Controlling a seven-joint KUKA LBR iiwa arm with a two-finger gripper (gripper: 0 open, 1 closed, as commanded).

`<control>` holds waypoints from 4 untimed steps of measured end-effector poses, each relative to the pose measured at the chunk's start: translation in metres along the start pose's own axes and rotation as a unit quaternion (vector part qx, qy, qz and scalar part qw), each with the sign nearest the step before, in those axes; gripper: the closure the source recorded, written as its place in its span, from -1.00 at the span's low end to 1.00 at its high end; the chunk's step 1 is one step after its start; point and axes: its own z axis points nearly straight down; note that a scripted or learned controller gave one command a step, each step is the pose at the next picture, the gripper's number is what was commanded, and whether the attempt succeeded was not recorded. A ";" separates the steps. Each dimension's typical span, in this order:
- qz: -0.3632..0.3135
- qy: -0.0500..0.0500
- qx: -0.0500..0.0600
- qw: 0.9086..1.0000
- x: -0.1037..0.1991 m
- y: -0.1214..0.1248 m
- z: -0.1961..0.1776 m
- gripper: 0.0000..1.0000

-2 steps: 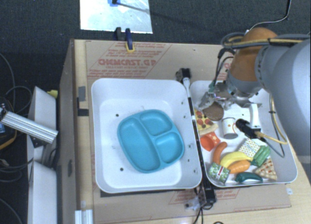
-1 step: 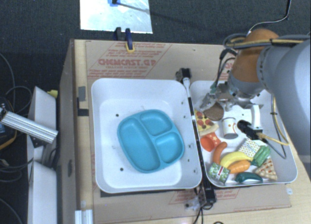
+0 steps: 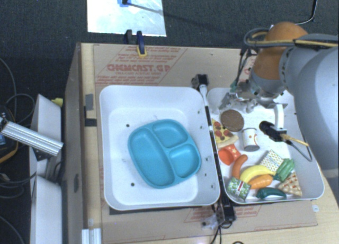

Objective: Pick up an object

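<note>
Broadly, a brown-topped counter (image 3: 159, 65) is noted, bearing two shallow white bins side by side. A grey arm (image 3: 312, 89) with an orange band (image 3: 275, 52) is seen reaching in from the view's right, over the far part of the right-hand bin (image 3: 310, 177). The left-hand bin (image 3: 114, 132) is occupied by a blue divided plate (image 3: 164, 153), laid flat near its middle. The claw (image 3: 237, 101) is found low over the far left corner of the right-hand bin; whether it is wide or narrow cannot be told, and nothing can be confirmed as gripped. A brown disc (image 3: 231, 119), the nearest thing for picking, is recorded just below the claw, inside that bin near its left wall. Beside the disc a pizza slice (image 3: 223, 134) and a small white cup (image 3: 250, 138) are noted. Nearer the camera, a red pepper (image 3: 228, 154), a sausage (image 3: 239, 162), a banana (image 3: 254, 172) and a green cucumber (image 3: 284, 169) are crowded together, touching or nearly so.
</note>
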 end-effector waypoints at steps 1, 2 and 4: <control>0.002 -0.001 0.000 1.000 0.014 -0.038 0.000 -1.00; 0.002 0.000 0.001 1.000 0.011 -0.046 0.000 -1.00; 0.002 0.000 0.002 1.000 -0.018 -0.141 0.001 -1.00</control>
